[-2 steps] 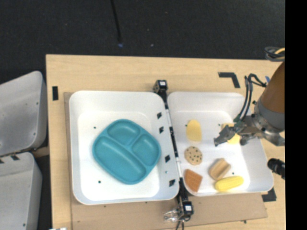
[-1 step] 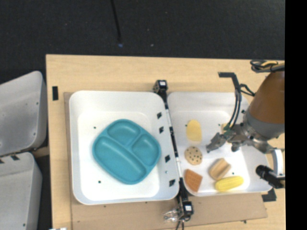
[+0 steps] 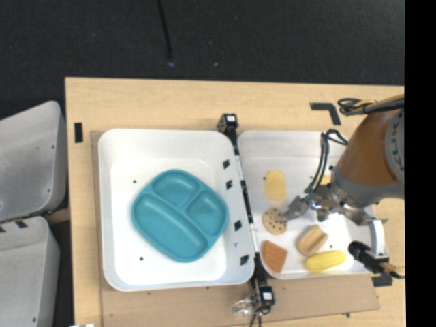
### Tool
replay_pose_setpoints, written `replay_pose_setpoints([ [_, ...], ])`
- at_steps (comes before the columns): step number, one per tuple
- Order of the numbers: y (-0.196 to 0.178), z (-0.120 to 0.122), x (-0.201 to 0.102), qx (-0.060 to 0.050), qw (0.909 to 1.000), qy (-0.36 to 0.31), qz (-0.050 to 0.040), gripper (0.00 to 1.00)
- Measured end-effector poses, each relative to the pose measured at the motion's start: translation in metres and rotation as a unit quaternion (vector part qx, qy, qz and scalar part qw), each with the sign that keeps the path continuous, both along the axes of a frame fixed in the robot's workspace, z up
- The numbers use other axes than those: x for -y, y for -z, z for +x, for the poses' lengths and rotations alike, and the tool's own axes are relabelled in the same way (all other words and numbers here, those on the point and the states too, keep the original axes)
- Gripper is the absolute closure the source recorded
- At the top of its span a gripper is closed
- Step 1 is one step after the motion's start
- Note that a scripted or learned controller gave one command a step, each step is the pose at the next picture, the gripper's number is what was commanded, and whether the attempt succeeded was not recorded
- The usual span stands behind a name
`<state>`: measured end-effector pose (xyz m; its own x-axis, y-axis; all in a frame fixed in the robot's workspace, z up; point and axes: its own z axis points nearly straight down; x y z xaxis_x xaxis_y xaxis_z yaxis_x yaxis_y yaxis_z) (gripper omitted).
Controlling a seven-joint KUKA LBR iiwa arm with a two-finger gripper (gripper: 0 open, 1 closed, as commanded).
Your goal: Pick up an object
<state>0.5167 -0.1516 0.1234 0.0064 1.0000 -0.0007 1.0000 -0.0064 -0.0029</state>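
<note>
Claw [image 3: 298,208] low in right white bin [image 3: 286,142], grip state impossible to tell; round speckled brown cookie [image 3: 274,221] just beside, pale yellow oval piece [image 3: 275,184] near — risk of nudging either aside, closing on nothing

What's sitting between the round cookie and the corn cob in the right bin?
In the camera view, the tan bread roll lies between the cookie and the corn cob; the orange wedge sits just below that line.
</note>
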Motion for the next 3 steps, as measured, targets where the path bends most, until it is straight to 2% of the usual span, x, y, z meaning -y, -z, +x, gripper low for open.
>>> replay_pose_setpoints([
  [1,0.021,0.002,0.002,0.004,1.0,0.0,-0.0009,0.0],
  [2,0.009,0.003,0.003,0.006,1.0,0.002,-0.0007,1.0],
  [3,-0.036,0.002,-0.001,0.004,1.0,-0.005,-0.0005,1.0],
])
